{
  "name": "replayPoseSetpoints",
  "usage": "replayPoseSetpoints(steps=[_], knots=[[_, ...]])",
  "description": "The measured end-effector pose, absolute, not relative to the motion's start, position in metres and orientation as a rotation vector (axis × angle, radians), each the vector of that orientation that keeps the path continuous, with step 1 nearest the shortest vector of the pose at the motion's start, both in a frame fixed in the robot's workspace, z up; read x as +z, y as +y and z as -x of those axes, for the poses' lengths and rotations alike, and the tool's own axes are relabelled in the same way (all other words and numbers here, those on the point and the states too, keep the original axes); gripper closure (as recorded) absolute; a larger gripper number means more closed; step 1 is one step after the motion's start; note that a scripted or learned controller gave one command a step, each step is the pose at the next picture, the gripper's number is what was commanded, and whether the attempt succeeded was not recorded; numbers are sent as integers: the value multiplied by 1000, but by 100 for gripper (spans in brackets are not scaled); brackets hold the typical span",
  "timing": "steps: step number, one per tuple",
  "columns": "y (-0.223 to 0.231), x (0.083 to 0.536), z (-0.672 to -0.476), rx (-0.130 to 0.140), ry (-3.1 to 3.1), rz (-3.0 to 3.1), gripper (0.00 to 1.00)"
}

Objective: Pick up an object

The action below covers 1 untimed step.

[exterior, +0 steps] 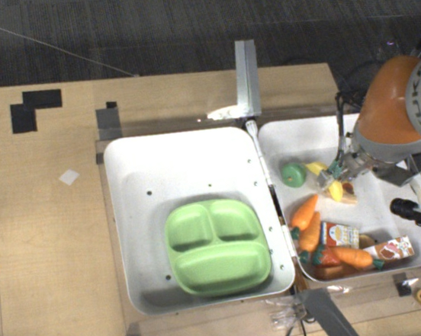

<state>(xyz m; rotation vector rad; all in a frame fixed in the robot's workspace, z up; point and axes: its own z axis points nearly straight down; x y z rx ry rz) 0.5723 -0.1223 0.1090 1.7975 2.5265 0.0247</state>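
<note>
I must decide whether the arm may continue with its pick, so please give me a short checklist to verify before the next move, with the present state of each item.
1. Tool is over the right white bin: ok; it sits among the items at the bin's middle.
2. An item is held between the fingers: cannot tell; the small yellow pieces lie right at the tip.
3. Nearby round green ball is apart from the tool: ok.
4. Orange plastic carrots and printed cartons lie apart from the tool, nearer the front wall: ok.
5. Green divided plastic tray lies in the left white bin, away from the arm: ok.
</note>
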Motion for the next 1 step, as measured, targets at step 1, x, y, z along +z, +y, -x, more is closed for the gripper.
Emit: replayPoseSetpoints(steps=[1], knots=[[-36,243,-540,7,2507,-1884,100]])
